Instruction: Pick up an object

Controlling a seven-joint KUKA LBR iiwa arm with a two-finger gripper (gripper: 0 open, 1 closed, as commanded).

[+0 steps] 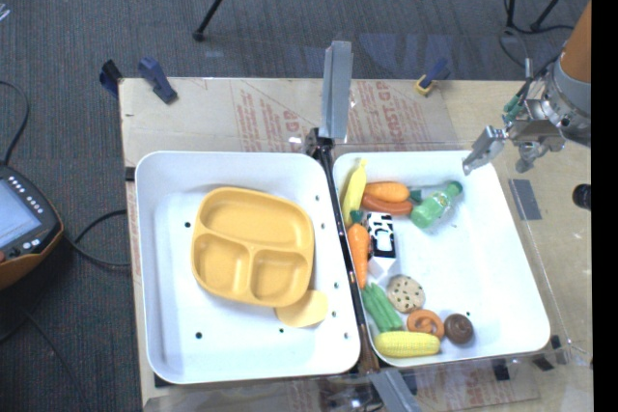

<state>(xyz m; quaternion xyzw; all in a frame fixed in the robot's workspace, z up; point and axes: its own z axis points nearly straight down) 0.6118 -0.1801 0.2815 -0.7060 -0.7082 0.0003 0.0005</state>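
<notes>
- Nearest the camera, a bumpy yellow corn cob [407, 343] lies along the front wall of the right bin [502, 275], touching a ringed orange doughnut [425, 323]; a glossy brown round piece [459, 329] sits just beside that.
- Behind them are a speckled cookie [405, 291], a ridged green vegetable [381, 308], smooth carrots [359, 249], a curved banana [354, 190] and a black-and-white box [383, 235].
- Left bin [164, 207] holds a smooth yellow three-compartment tray [254, 244] over a flat pale-yellow disc [305, 310].
- Green plastic bottle [435, 206] lies tilted near the right bin's back wall.
- Gripper [502, 148] hangs over the right bin's back right corner, fingers spread and grasping nothing; the bottle lies apart from them, to their left and nearer the camera.
</notes>
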